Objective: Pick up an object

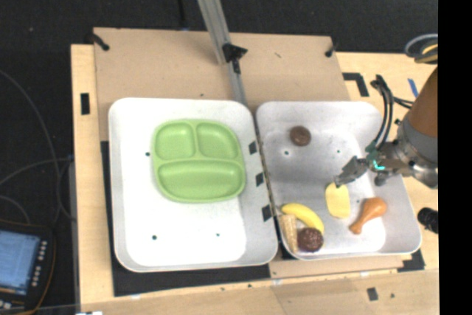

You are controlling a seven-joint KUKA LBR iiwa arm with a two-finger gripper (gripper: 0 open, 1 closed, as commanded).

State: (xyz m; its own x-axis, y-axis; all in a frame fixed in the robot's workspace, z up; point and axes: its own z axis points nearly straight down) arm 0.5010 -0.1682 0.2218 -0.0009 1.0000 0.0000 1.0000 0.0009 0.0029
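Two shallow white bins sit side by side on a tan bench with dark floor around it. Inside the right bin [317,118], a pale yellow wedge-shaped piece [338,201] lies right of centre, well apart from the walls. The two-finger gripper [360,168] hovers just above and to its right, its dark fingers spread apart with nothing between them. Just right of the wedge lies an orange drumstick-shaped toy [368,214], near the bin's right wall. Toward the front left corner, a yellow banana [303,215] rests against a dark red-brown round item [310,239], both close to the front rim. A small brown round piece [299,135] sits alone toward the back, with bare floor all around it. The left bin [133,232] holds a light green three-compartment plastic plate [198,161], with open white floor in front of it. A slanted grey metal pole [210,4] rises behind the bins.
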